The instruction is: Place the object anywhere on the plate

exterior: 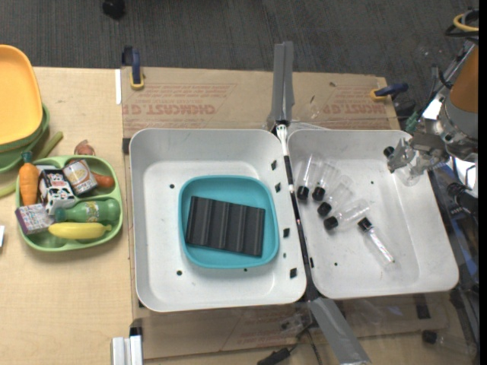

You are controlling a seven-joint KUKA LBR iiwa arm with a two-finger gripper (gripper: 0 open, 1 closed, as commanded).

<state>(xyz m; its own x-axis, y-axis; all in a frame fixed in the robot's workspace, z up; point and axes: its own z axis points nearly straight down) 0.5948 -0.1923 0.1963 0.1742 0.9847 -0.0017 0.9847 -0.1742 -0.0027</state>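
Observation:
A teal plate (194, 204) sits in the middle of the left bin (152, 173). A dark grey ridged block (226, 224) lies flat on it. Several clear vials with black caps (329, 196) lie scattered in the right bin (396, 265), mostly in its left half. One more vial (375, 238) lies near that bin's middle. My gripper (407, 160) hangs over the right bin's far right corner, below the orange band of the arm. A small black piece and a clear glint (391, 153) show at its tip; I cannot tell what they are.
A green divided tray (114, 230) of toy food, with a carrot, banana and cans, stands on the wooden table left of the bins. Stacked yellow and green plates (19, 101) sit at the far left. Cardboard lies under the bins.

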